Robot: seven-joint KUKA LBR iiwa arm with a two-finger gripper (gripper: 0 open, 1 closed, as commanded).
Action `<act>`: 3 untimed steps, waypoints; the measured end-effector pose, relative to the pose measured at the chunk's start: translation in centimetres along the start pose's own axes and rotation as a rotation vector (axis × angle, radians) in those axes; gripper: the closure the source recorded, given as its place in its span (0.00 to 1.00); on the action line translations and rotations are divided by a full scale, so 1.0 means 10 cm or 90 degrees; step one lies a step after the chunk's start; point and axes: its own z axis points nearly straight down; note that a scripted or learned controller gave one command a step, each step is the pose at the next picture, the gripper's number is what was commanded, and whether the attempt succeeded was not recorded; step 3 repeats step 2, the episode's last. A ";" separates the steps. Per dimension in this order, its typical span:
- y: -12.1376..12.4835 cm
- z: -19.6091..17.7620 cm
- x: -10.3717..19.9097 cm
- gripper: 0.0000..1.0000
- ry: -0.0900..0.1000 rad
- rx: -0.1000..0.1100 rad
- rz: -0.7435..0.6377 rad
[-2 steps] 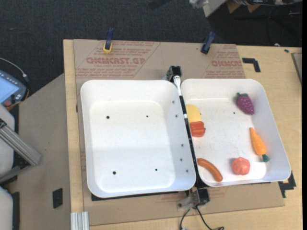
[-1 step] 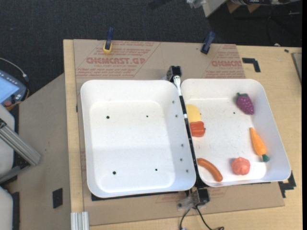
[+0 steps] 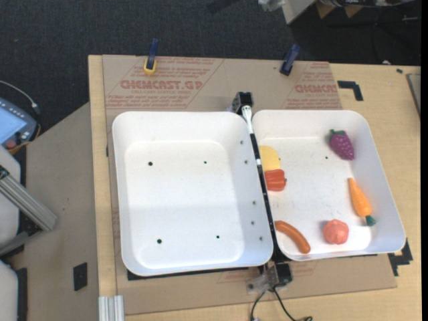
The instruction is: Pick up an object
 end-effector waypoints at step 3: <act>0.00 0.00 0.13 1.00 0.000 0.000 0.000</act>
